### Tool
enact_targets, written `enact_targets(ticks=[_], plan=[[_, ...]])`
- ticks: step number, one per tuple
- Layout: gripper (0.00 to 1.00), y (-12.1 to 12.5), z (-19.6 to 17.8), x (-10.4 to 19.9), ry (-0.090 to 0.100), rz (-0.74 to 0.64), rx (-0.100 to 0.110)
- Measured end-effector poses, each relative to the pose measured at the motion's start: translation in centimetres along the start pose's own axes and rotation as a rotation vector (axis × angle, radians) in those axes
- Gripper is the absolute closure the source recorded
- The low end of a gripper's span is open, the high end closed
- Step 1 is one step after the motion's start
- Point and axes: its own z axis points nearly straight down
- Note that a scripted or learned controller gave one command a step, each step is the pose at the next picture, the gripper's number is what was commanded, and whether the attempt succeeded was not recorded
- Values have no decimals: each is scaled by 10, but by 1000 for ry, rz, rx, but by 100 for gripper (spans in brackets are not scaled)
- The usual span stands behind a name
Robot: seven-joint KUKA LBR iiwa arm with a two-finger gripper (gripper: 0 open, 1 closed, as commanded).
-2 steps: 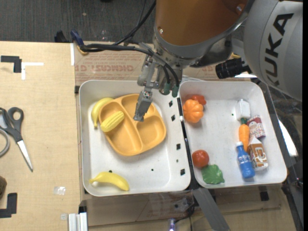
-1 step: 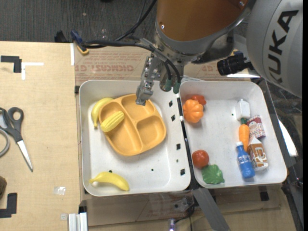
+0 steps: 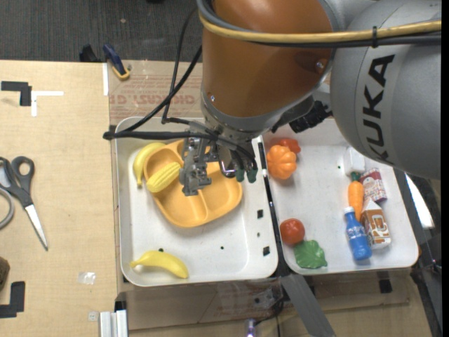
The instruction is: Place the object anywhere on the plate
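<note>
1. Camera view: pincer (image 3: 196,177) hangs over plate (image 3: 200,206) in left bin (image 3: 210,265); can't tell if open or shut, nothing seen held.
2. Corn (image 3: 163,176) lies on plate, just left of pincer.
3. Banana (image 3: 144,158) touches plate rim, further left; 2nd banana (image 3: 161,264) well below pincer.
4. Right of pincer, right bin (image 3: 323,153): pumpkin (image 3: 281,161), tomato (image 3: 292,229), carrot (image 3: 356,196), bottle (image 3: 356,236).

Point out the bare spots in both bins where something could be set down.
Left bin: bare floor right of the lower banana, below the yellow plate. Right bin: bare middle strip between the tomato and the carrot. Crowded: the plate's top, under the gripper, and the right bin's right side by the blue bottle.
</note>
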Motion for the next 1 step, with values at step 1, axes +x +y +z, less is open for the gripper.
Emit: enact_targets(ticks=[1], plan=[[0, 0, 0, 0, 0, 0, 0]])
